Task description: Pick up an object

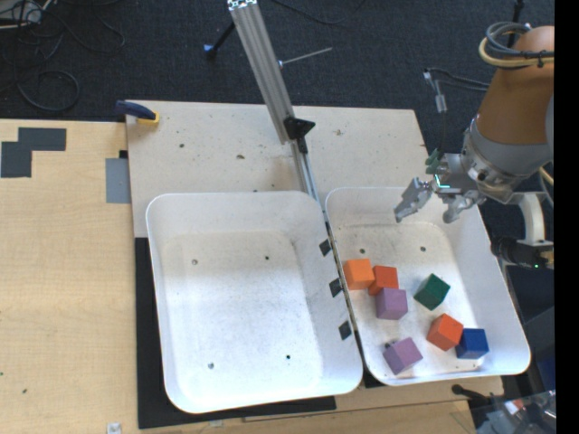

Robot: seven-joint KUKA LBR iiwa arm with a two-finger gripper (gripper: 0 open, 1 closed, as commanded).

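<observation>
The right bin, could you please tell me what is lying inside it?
The right bin holds seven blocks: orange, red, green, two purple, a second red and blue, partly covered by that red one.

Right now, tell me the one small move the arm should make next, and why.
Probably bring the claw toward the camera and down over the green cube. The claw hangs open above the far end of the right bin with nothing between its fingers, while the cubes lie nearer the camera. The green cube sits apart from the others, so it looks the easiest to straddle.
</observation>
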